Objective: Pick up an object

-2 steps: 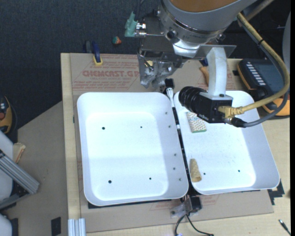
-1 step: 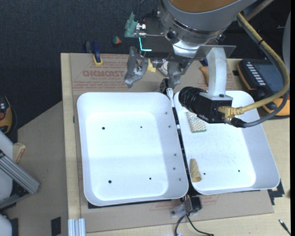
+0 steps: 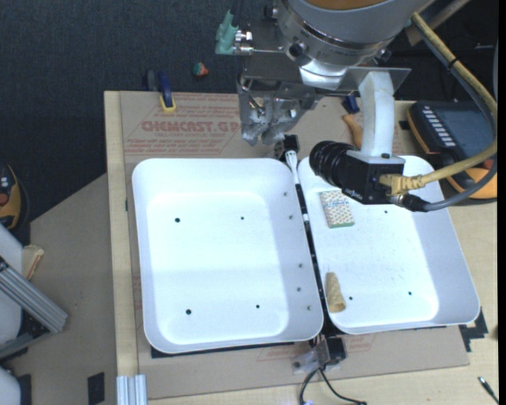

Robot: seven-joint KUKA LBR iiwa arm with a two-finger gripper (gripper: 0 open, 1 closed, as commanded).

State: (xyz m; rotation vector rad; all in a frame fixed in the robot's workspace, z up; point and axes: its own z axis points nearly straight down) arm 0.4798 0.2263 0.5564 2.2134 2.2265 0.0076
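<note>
A slanted overhead view shows a worktop (image 3: 198, 119) covered by a tan board with reddish lettering, bearing two shallow white bins side by side. The left bin (image 3: 158, 237) shows a bare white floor with a few small dark dots. The right bin (image 3: 411, 261) holds two small things: a pale rectangular block with a speckled pattern (image 3: 337, 209) lying near the bin's far left part, and a short tan cork-like piece (image 3: 336, 291) lying along the near left edge, close to the seam where the two bins meet. The two things are well apart from each other. The grey robot arm (image 3: 348, 24) fills the top of the view, its wide round body reaching in above the far edge of the bins. Below it, a metal end effector (image 3: 265, 119) hangs over the board just beyond the far rim of the left bin, near the seam; whether it is spread or closed cannot be told, and nothing can be seen in its hold. A black cylindrical attachment (image 3: 344, 170) with a white bracket sits over the far edge of the right bin, just beside the speckled block, with a yellowish cable (image 3: 451, 170) running off to the right. A blue and yellow clamp (image 3: 165, 91) sits at the board's far left edge, on dark carpet.
</note>
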